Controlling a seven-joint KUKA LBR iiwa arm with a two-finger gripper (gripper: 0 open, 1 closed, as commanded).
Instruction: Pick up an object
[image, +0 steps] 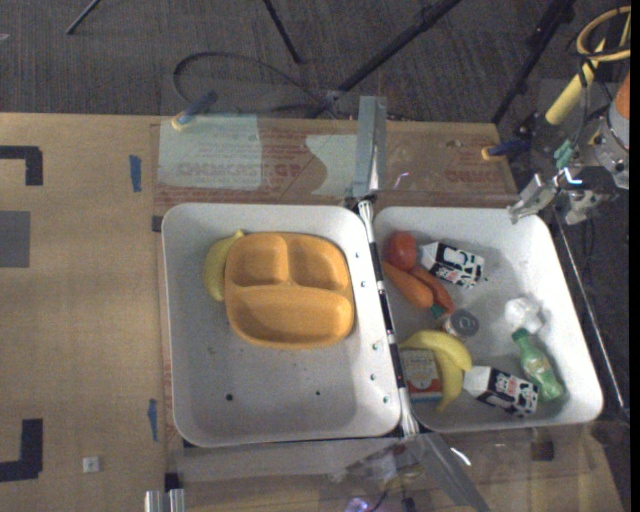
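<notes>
The right bin (570, 300) holds a red tomato (401, 248), an orange carrot (413, 285), a black-and-white milk carton (452, 264), a small grey can (462, 323), a green bottle with a white cap (531, 352), a banana (449, 356), a second milk carton (503, 389) and a small orange-labelled box (422, 372). My gripper (556, 200) hangs above the far right corner of that bin, open, with nothing between its fingers. It is well away from all the objects.
The left bin (260, 400) holds an orange divided plate (288, 288) with a yellow fruit (214, 266) tucked under its left edge. A metal divider (380, 300) separates the bins. Cables and stand legs lie beyond the bench's far edge.
</notes>
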